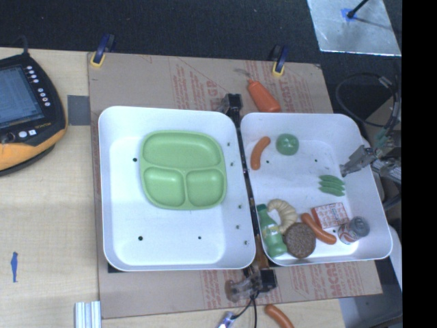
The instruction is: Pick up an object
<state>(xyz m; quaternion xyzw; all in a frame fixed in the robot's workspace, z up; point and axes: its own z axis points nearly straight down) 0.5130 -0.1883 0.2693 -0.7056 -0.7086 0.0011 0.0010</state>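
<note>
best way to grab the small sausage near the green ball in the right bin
Grip the sausage across its narrow middle, coming straight down from above. It lies flat and nearly upright in the view, slightly curved, with bare bin floor on both long sides. The green ball sits apart on its right; the right bin's wall is close on its left.

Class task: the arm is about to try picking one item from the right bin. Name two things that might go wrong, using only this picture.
1. The brown disc, green bottle and sausage lie crowded together, so a grasp may catch a neighbour.
2. The gripper sits at the right bin's rim; descending there, it might strike the wall.
</note>
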